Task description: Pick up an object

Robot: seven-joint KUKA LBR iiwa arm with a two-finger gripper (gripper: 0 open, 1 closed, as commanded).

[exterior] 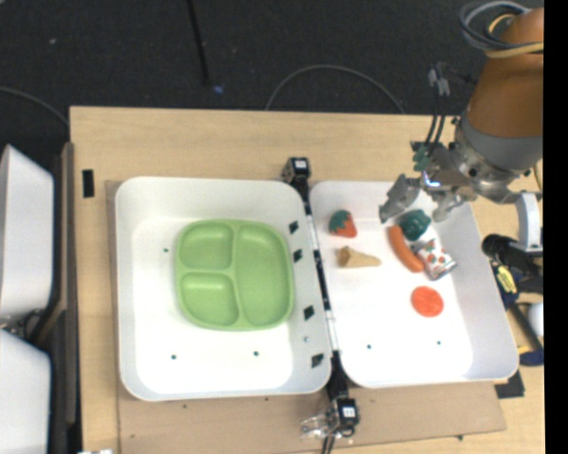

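Observation:
My gripper (423, 204) hangs over the back of the right bin (473, 348), its fingers spread open with nothing between them. Just below it lies a dark teal object (415, 223), touching an orange carrot-like piece (404, 250). A small white and red item (436, 261) rests against the carrot's right side. Farther left are a red strawberry with a green top (341, 222) and a tan wedge (359, 258). An orange-red round piece (427, 301) sits nearer the front.
The left bin (142, 348) holds a green divided plate (235, 274). A black clip (296, 169) marks the back of the divider between the bins. White boxes (19, 244) stand off the bench's left side.

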